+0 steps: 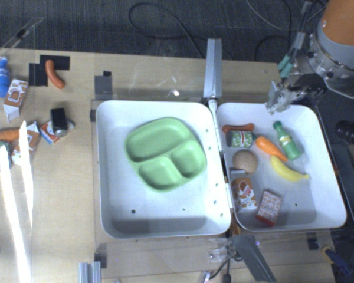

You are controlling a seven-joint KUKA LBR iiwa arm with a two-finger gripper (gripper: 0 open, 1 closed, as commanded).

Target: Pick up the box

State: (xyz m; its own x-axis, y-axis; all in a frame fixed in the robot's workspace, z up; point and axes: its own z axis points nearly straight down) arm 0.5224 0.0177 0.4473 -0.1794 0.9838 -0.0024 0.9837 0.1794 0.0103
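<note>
A small red box [269,207] lies flat near the front of the right bin [327,158]. Just left of it lies a brown and white carton [243,193]. My gripper [278,101] hangs over the back rim of the right bin, near its left corner, far behind the box and well apart from it. Nothing is seen in the gripper. The arm comes in from the upper right, with its orange band at the frame's corner.
The right bin also holds a sausage [238,128], a can [241,138], a carrot [270,148], a green bottle [287,140], a banana [288,170] and a brown ball [245,161]. A green divided plate [165,152] lies in the left bin. Loose items lie on the bench at left.
</note>
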